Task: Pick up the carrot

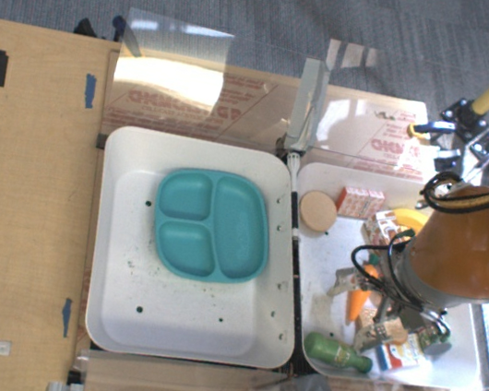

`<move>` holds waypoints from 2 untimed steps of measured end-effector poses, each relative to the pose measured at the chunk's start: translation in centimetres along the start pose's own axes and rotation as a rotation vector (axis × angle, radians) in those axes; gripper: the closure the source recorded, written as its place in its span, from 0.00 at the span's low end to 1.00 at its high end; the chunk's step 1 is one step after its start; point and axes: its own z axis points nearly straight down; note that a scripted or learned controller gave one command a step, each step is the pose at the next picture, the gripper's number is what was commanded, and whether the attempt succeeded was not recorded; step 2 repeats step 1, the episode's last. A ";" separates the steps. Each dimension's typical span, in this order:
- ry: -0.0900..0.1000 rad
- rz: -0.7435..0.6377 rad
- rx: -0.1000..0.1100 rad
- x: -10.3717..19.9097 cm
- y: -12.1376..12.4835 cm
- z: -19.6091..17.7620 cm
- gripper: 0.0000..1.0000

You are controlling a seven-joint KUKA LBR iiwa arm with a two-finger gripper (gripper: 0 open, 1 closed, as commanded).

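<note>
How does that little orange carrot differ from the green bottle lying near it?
The carrot is orange; the green bottle is green. The carrot is shorter and slimmer, the bottle longer and thicker. The carrot points up-down in the view, right by the gripper; the bottle lies crosswise along the near rim. Both lie in the right bin.

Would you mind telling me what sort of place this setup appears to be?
Most likely a robotics lab bench for pick-and-place trials: two white bins sit side by side behind clear plastic guards, the arm's gripper reaches among toy groceries such as the carrot, and a teal divided plate lies in the left bin.
</note>
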 end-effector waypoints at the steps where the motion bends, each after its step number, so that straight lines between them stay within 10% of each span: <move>1: -0.001 -0.003 -0.002 -0.2 0.2 -1.1 1.00; 2: -0.001 -0.003 -0.002 -0.2 0.2 -1.1 1.00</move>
